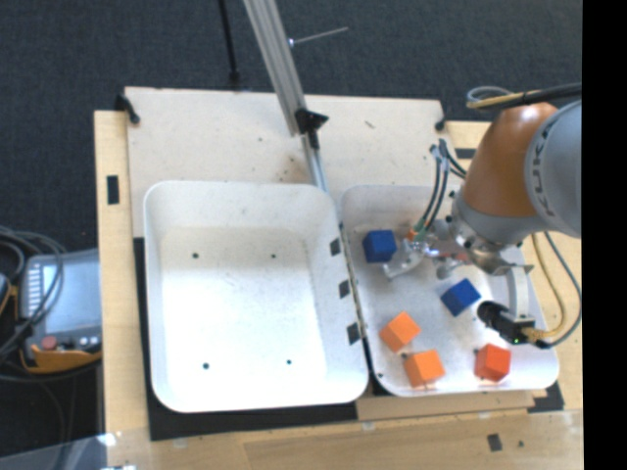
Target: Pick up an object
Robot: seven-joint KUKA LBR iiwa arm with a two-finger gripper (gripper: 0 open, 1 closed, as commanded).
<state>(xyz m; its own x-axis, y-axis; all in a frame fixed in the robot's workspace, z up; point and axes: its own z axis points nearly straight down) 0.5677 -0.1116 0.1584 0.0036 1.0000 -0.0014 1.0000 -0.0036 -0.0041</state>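
The right bin [392, 204] holds several cubes. One blue cube [378, 245] lies at its left side, and a second blue cube [459, 297] sits further right. Two orange cubes [399, 331] [424, 367] rest near the front, with a red-orange cube [493, 362] at the front right. My gripper [409, 258] is low in the right bin, just to the right of the first blue cube and close beside it. Nothing is visibly held. The grey and orange arm [509, 179] above hides part of the bin's back right.
The left bin [245, 292] is beside the right one, sharing a raised rim in the middle. A slanted metal rail [279, 57] rises behind the bins. Cables [549, 311] loop along the right bin's right edge.
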